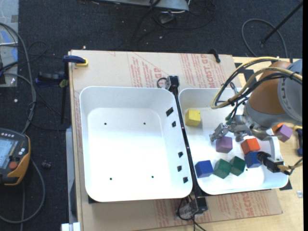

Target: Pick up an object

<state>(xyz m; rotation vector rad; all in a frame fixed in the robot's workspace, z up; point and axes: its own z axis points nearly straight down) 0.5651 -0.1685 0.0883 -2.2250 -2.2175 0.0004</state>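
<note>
Dark carpet-like flooring surrounds a flat cardboard-coloured bench top [144,66] printed with faint red lettering, with black cables trailing across the upper part of the frame and a handheld control pendant [12,155] with a small screen at the left edge. Two shallow white bins with smooth, glossy walls and rounded corners sit side by side on the bench. The left bin [91,100], in the middle of the frame, shows a plain floor with four tiny dark dots. The right bin [202,94], toward the right edge, holds small matte blocks: a yellow cube [193,118] alone near the bin's upper left, a blue cube [204,168] at lower left, two green cubes touching each other [222,169] [237,165] just right of it, a purple cube [224,144] near the centre, an orange block [250,145] beside it, another blue block [252,160] under the orange one, and a lighter purple block [285,133] close to the right edge. The grey arm with its rounded orange band [264,97] enters from the right, draped in yellow and black hoses. Its metal gripper [224,131] hangs low over the right bin, directly above and seemingly touching the upper edge of the purple cube. Whether it is spread or pressed together cannot be told at this slant, and no block can be seen gripped by it
</note>
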